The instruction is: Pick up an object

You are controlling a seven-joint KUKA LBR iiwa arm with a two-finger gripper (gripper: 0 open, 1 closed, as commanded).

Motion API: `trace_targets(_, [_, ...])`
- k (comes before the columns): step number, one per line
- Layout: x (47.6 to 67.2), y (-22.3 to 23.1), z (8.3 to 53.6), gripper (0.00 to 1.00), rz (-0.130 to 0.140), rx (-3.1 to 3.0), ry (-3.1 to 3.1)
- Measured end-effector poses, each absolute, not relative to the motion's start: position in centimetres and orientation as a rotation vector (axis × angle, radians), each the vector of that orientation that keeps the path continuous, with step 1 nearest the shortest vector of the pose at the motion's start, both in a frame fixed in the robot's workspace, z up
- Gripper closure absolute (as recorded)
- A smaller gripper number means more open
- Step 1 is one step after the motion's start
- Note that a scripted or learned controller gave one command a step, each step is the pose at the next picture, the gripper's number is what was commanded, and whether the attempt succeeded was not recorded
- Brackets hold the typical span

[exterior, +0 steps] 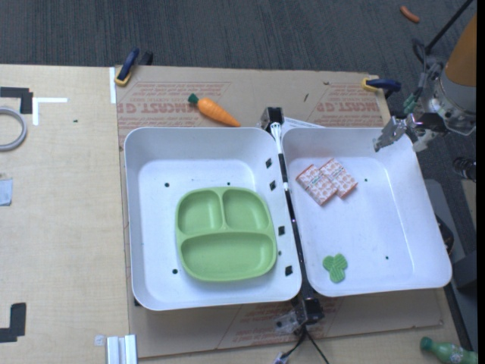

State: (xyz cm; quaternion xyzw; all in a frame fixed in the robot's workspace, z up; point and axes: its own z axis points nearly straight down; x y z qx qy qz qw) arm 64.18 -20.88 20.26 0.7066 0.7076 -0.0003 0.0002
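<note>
Jaws (391, 135) hang over far right corner of right bin (424, 203); can't tell if wide or narrow. Nothing seen in them. Pink cracker pack (326, 181) lies in that bin, left of and nearer than jaws, long side slanted. Green toy (334, 267) near front.

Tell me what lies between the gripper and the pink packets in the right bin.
Nothing visible does. The gripper sits over the right bin's far right corner, and the pink packets lie on bare white floor to its left. The green toy lies near the front edge, off that line.
</note>
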Motion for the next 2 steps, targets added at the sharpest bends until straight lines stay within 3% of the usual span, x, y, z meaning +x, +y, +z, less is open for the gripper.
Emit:
trace_targets(1, [64.8, -12.5, 13.2, 0.00, -0.001, 2.308, 2.130])
trace_targets(2, [58.9, -12.6, 9.6, 0.00, 0.006, 2.310, 2.122])
